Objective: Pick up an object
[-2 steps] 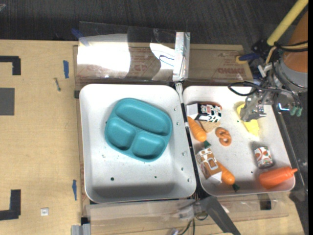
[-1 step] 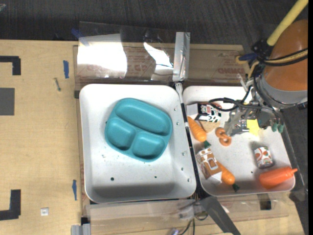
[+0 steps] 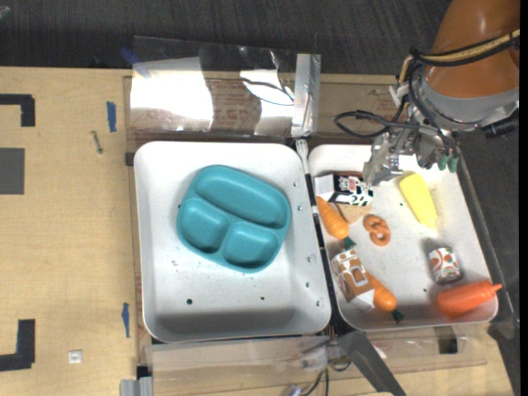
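Two shallow white bins sit side by side at the centre of the frame. The left bin (image 3: 157, 295) is the larger in view; the right bin (image 3: 474, 213) runs toward the right edge, its lower right corner partly cut off.

One teal divided tray (image 3: 233, 215) with three compartments lies in the left bin, tilted, toward its upper middle.

One robot arm (image 3: 478, 40) enters at the upper right, its orange band rounded and cut off by the top and right edges. One gripper (image 3: 386, 165) hangs over the upper left part of the right bin, just above the black-and-white item. How far it is open cannot be told, as cables and metal parts crowd it, and nothing is visibly in its hold.

Right bin contents, largest first:
- One yellow block (image 3: 419, 199), upper right, lying free.
- One large orange carrot (image 3: 466, 296), lower right corner.
- One brown-and-white box (image 3: 350, 274), lower left.
- One smaller carrot (image 3: 332, 219) along the left wall.
- One carrot (image 3: 383, 295) partly hidden under the box, green tip showing.
- One black-and-white item (image 3: 351, 190), upper left; its form is hard to make out.
- One small can (image 3: 444, 264), right of centre, label unreadable.
- One pretzel (image 3: 377, 228), centre.

One clear plastic sheet (image 3: 239, 89) lies behind the left bin, glare hiding its surface.
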You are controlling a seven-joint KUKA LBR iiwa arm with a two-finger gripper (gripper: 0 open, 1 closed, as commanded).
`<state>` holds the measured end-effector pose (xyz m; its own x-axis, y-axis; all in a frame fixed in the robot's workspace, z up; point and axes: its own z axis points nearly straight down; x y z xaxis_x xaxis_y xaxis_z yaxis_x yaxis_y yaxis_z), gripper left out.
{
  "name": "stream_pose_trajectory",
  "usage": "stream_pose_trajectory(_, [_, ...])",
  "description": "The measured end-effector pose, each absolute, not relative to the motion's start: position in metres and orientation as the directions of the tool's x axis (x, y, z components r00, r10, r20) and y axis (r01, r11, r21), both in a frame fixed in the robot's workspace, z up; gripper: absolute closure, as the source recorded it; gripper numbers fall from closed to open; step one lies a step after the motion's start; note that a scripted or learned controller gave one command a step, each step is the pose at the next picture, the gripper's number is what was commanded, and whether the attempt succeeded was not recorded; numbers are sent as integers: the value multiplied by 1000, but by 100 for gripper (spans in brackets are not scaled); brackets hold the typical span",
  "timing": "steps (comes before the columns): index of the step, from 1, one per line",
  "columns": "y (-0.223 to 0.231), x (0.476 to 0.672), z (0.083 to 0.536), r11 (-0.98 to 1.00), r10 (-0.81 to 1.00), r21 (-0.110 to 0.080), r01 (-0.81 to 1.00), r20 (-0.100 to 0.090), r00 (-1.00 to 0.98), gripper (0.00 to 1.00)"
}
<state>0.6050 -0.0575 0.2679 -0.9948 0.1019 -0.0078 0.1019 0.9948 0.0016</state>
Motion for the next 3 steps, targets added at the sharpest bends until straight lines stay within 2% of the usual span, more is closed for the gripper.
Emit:
stream_pose_trajectory(1, [-64,662,291,972,233,2,233,-9,-972,100])
stream_pose_trajectory(2, [-124,562,298,995,103,-1,103,-7,-995,100])
stream_pose_trajectory(3, [-177,624,283,999,-48,-2,-48,-8,-999,100])
